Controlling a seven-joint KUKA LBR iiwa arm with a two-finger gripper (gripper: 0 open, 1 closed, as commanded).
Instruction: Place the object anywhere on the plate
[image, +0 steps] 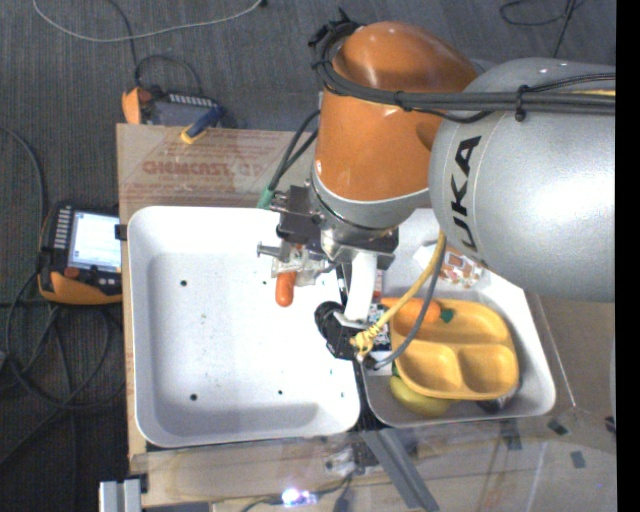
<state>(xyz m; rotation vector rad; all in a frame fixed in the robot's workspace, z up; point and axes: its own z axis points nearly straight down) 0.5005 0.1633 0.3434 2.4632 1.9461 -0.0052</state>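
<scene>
While the grey and orange arm (420, 150) is reaching in from the right, the tool (288, 268) is hanging over the upper right part of the left bin (140, 300), close to the wall this bin is sharing with the right bin (540, 395). A small orange object (285, 292), elongated and standing roughly upright, is showing directly beneath the tool, with its upper end meeting the tool's tip. From this slanted overhead view it cannot be told whether the tool is open, closed or gripping the orange object, since the wrist is covering much of the tool.

The yellow divided plate (475, 365) is lying in the right bin, well apart from the orange object and on the other side of the shared wall. An orange piece with a green tip (425, 315) is sitting in the plate's upper left compartment, and a rounded yellow item (415, 398) is peeking out from under the plate's lower left edge.

Behind the bins, a sheet of brown cardboard with red print (200, 165) is lying flat. On the floor to the left, an orange-edged handheld controller with a lit screen (85, 255) is resting among dark cables.
</scene>
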